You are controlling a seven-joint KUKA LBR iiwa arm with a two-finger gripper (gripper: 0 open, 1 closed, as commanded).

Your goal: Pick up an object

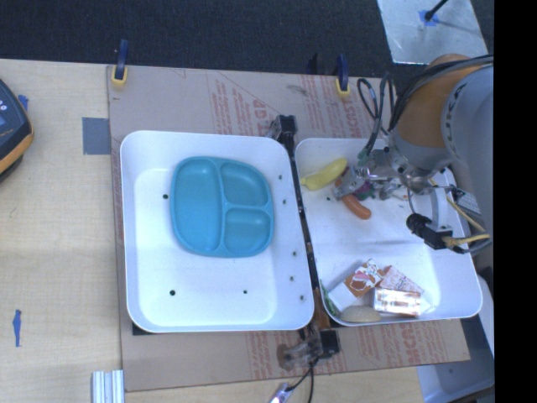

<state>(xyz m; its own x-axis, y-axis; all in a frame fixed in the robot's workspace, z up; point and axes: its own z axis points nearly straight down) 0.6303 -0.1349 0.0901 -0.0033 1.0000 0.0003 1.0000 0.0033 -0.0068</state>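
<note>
In the right bin [394,242], a yellow banana-like piece [325,175] lies at the far left, and a small orange carrot-like piece [357,207] lies just beside it. My gripper [362,184] is low over the far part of that bin, right between these two items. Its tip sits over the upper end of the orange piece. The arm's grey wrist and orange band [428,99] rise to the right. At the bin's near edge lie printed packets [382,288] and a pale object [361,313].
The left bin [143,250] holds a blue divided plate [222,206]. A black cable and connector [432,229] hang over the right bin's right side. A yellow-edged device [10,133] sits at the bench's left edge. Clamps [120,65] hold the cardboard at the back.
</note>
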